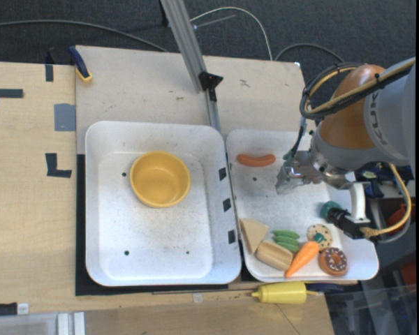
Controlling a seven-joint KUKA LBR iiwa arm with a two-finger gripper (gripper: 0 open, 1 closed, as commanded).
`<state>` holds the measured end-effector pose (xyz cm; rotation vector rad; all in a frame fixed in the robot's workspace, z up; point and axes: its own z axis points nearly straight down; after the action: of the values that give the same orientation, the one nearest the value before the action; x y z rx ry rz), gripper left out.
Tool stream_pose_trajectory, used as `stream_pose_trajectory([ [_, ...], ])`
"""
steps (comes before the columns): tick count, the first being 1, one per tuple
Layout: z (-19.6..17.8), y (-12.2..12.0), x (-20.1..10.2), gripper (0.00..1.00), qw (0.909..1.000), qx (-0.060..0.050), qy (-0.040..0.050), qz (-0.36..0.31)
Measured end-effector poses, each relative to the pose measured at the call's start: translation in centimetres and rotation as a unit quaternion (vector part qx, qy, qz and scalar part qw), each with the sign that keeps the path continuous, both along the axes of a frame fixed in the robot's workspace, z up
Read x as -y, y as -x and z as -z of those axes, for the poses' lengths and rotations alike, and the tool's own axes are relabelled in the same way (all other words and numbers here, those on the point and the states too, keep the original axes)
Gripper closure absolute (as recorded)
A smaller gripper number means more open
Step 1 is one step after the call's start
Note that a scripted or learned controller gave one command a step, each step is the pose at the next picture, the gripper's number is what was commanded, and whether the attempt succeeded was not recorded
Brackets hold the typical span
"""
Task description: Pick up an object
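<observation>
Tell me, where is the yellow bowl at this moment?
The yellow bowl sits in the left bin, toward its upper middle, far from the toy food heaped in the right bin.

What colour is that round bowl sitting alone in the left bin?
The round plastic bowl is yellow, plain and unpatterned, seen clearly in the camera view.

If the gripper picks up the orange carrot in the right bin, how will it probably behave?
The carrot looks like smooth moulded plastic, so probably stiff, light and somewhat slippery. Its taper may let it slide out of a pinch near the tip. It leans on the bread roll, so lifting it may nudge that neighbour.
</observation>
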<state>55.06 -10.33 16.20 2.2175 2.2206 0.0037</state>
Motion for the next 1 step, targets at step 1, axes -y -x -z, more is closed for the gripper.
stream_pose_trajectory([
  [1,-6.20,-0.43,0.25,1.00,1.0000,0.000,0.0002,0.000],
])
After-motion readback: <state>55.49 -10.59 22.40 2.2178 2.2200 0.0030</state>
